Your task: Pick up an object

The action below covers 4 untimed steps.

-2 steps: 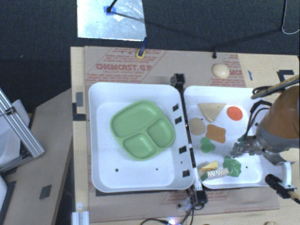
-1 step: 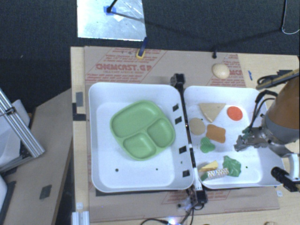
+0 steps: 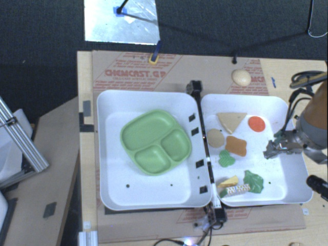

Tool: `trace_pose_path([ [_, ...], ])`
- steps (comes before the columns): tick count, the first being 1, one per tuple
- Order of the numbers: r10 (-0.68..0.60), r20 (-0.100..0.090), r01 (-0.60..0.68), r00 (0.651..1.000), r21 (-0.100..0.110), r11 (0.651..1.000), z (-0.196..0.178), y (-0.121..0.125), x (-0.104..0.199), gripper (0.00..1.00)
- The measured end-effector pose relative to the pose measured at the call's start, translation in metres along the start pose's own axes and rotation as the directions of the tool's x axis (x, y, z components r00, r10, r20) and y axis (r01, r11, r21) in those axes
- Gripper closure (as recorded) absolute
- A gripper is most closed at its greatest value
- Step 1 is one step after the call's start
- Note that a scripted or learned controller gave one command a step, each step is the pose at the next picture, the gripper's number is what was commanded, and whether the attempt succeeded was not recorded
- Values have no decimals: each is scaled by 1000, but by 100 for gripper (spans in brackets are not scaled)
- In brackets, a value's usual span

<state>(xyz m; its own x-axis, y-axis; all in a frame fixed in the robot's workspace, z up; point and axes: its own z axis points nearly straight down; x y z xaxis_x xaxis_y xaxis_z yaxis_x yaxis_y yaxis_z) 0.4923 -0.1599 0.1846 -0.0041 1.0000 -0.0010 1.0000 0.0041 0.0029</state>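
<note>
jaws (image 3: pixel 272 150) hover over right bin (image 3: pixel 287 184), state unclear.

Dark speckled carpet (image 3: pixel 41 40) surrounds a pale wooden bench (image 3: pixel 61 132). A shiny metal sheet (image 3: pixel 120 14) lies on the floor (upper left). An aluminium frame (image 3: pixel 20 142) stands at left.

- Looks like a robotics lab, not a home.
- Two white bins (image 3: pixel 148 99) on a cardboard-covered worktop (image 3: pixel 133 68).
- Toy food and a green plate (image 3: pixel 155 141) as test pieces.
- Aluminium framing (image 3: pixel 18 137), loose cables (image 3: pixel 302 78), dark carpet (image 3: pixel 41 29).
</note>
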Motion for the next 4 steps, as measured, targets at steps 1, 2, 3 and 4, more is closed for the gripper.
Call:
trace_pose_path([
  [1,-1,1,1,1000,-3,1000,-42,2,0,100],
  [2,-4,-1,4,1000,-1,1000,-37,40,32,100],
  [3,-5,-1,5,1000,-3,1000,-48,89,62,100],
  [4,-2,-1,2,1000,-2,1000,-51,132,76,100],
])
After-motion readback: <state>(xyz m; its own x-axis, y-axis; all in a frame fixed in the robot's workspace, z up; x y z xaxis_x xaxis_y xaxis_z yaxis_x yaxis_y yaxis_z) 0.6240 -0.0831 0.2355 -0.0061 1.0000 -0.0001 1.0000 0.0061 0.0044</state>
